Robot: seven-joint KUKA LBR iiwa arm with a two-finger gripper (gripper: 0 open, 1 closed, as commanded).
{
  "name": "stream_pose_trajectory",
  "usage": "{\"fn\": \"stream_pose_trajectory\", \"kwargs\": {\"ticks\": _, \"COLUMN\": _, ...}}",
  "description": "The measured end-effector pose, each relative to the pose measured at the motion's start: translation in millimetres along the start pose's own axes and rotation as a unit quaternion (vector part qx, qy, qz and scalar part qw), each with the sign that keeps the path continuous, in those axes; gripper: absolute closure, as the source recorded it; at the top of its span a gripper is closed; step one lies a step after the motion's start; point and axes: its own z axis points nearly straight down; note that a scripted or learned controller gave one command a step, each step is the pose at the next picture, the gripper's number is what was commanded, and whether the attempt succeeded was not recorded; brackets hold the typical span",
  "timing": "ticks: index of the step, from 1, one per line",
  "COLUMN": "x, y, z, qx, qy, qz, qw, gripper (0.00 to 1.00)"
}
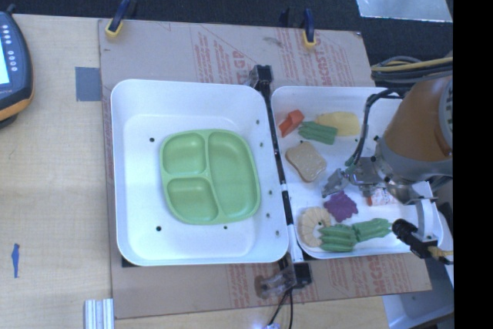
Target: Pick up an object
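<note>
Two white bins sit on the worktop (54, 189): the left bin (131, 166) holds a green divided plate (209, 176); the right bin (308, 98) holds toy foods, the gripper (343, 181) just above the purple piece (340, 206). Whether its fingers are parted, I cannot tell.

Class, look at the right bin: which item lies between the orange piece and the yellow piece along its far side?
In the camera view, a dark green vegetable piece lies between the orange piece and the yellow piece.
</note>
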Motion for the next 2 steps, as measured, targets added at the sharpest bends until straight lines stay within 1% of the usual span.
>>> {"fn": "stream_pose_trajectory", "kwargs": {"ticks": 1, "x": 34.8, "y": -39.3, "z": -0.3, "qx": -0.002, "qy": 0.001, "qz": -0.002, "qw": 1.0000, "gripper": 0.00}}
{"fn": "stream_pose_trajectory", "kwargs": {"ticks": 2, "x": 32.7, "y": -37.5, "z": -10.7, "qx": -0.003, "qy": -0.001, "qz": -0.002, "qw": 1.0000, "gripper": 1.00}}
